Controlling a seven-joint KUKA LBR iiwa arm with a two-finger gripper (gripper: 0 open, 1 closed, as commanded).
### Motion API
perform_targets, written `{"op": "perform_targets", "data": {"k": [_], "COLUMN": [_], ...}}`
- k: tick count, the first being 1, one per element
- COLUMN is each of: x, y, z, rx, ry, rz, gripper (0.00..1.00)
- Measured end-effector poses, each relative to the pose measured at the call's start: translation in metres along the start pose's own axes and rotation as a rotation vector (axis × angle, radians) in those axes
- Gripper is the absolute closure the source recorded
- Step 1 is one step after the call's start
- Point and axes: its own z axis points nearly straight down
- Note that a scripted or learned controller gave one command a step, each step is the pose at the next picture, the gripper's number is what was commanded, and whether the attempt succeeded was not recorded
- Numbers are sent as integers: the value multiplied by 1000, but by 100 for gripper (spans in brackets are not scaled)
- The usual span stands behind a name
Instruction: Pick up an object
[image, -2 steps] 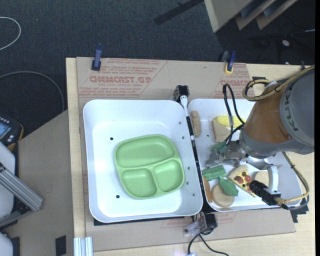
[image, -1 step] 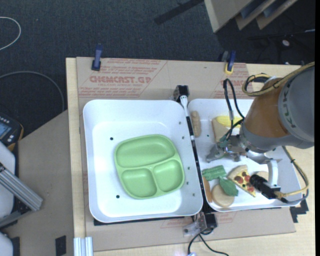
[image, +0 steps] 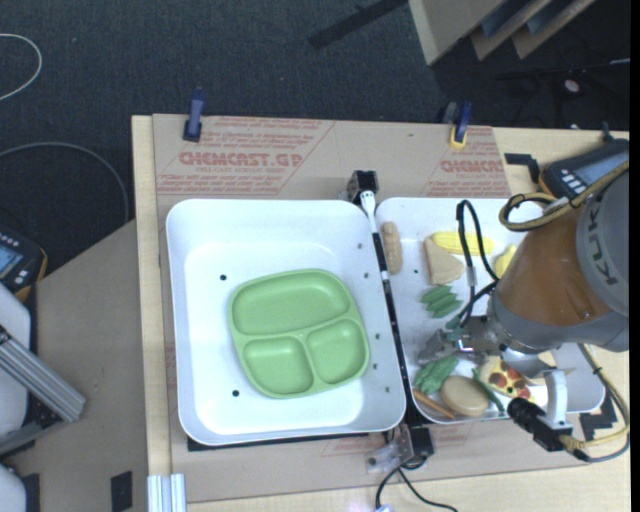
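The right bin (image: 400, 215) holds several toy foods: a tan stick (image: 391, 247), a yellow piece (image: 452, 242), a beige wedge (image: 442, 264), a green pod (image: 438, 298), a green leafy piece (image: 434, 374), a tan bun (image: 463, 396) and a red-and-yellow piece (image: 500, 380). The arm reaches in from the right and covers much of this bin. My gripper (image: 443, 346) is low over the bin's front part, just above the leafy piece and left of the bun. I see nothing clearly held in it.
The left bin (image: 195, 300) holds a green divided plate (image: 297, 330). A black bar (image: 378, 255) runs along the seam between the bins. Cables (image: 470, 235) loop over the right bin's far side, and blue clamps (image: 193, 118) hold the board's back edge.
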Motion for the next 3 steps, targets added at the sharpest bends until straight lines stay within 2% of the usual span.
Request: {"op": "perform_targets", "data": {"k": [1, 2, 3], "x": [-70, -6, -63], "y": [54, 27, 60], "z": [-129, 4, -8], "rx": [-20, 0, -10], "ry": [-10, 2, -6], "rz": [0, -4, 0], "gripper": [0, 0, 0]}}
